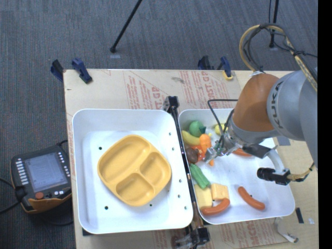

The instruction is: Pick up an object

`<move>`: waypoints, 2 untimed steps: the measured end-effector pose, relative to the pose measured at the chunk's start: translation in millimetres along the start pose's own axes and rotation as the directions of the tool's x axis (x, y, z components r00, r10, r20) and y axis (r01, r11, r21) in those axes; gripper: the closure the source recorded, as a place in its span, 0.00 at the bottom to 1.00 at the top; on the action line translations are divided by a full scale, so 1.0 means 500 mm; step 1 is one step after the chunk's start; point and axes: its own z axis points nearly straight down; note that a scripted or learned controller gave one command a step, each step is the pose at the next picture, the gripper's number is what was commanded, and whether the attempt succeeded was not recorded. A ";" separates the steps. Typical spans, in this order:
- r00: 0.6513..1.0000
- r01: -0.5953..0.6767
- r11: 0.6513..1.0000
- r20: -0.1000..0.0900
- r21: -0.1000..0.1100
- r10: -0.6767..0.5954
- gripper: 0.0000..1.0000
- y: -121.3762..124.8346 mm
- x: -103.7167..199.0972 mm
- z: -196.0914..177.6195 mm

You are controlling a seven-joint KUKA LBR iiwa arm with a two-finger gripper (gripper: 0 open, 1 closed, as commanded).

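Observation:
The right bin (280,204) holds several toy foods. My gripper (213,152) is low over the bin's left part, right beside an orange piece (205,140) and a brown piece (193,154). A green round piece (196,127) and a yellow banana (189,137) lie just behind them. A green cucumber (199,176), two yellow cheese blocks (219,192) and two sausages (215,207) (251,198) lie nearer the front. The arm's orange band (254,108) covers the bin's back right.
The left bin (83,139) holds a yellow divided plate (135,169). A teach pendant (40,178) sits off the bench to the left. Clamps (80,69) grip the bench's far edge. A black bracket (173,104) sits between the bins.

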 end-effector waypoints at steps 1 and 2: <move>1.000 0.001 1.000 -0.004 0.001 -0.001 0.00 0.001 0.004 0.002; 1.000 -0.002 1.000 -0.005 0.004 0.002 1.00 0.000 0.003 -0.014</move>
